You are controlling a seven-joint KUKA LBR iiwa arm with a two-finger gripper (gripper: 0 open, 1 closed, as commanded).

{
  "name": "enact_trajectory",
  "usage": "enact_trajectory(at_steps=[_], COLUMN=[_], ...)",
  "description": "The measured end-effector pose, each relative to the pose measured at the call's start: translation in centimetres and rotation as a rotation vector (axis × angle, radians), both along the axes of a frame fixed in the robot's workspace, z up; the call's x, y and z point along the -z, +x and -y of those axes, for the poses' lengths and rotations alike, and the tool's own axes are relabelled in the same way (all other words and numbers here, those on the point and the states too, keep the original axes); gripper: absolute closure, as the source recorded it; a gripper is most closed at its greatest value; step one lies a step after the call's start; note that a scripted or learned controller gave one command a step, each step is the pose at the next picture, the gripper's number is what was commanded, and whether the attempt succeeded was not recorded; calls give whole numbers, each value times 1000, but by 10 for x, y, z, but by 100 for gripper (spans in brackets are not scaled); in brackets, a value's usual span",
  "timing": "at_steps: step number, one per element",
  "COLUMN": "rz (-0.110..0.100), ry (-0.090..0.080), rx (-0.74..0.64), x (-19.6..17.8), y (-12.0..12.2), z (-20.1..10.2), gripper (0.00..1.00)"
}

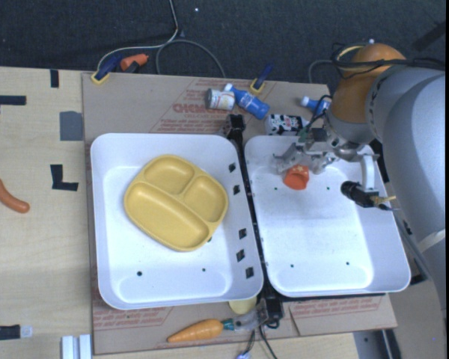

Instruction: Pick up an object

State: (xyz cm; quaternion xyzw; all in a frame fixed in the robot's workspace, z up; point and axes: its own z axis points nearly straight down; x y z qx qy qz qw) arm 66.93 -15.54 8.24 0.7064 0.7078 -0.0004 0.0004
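Note:
A small orange-red object [296,177] lies in the right bin [322,245], near its back left corner. My gripper [308,158] hangs just above and behind this object, close to it or touching it; the grey arm comes in from the right. Whether the object sits inside the gripper cannot be made out. A yellow divided plate [176,200] lies in the left bin [112,223], tilted toward the middle.
Behind the bins lie a small white bottle [221,98] and a blue object [252,103]. A toy sausage [9,195] rests on the bench at far left. A toy carrot [198,330] lies in front of the bins. An orange-handled clamp [133,61] sits at the cardboard's back left.

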Motion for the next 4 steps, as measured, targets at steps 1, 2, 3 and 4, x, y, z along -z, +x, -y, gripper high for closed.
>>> enact_trajectory(at_steps=[1, 2, 3, 4], rz=[3, 3, 2, 1], ry=[-2, -2, -2, 0], rx=[-1, 1, 1, 0], x=[-4, -14, -13, -2], y=[-22, -21, -21, 0], z=[-32, -30, -30, -46], gripper=[0, 100, 0, 0])
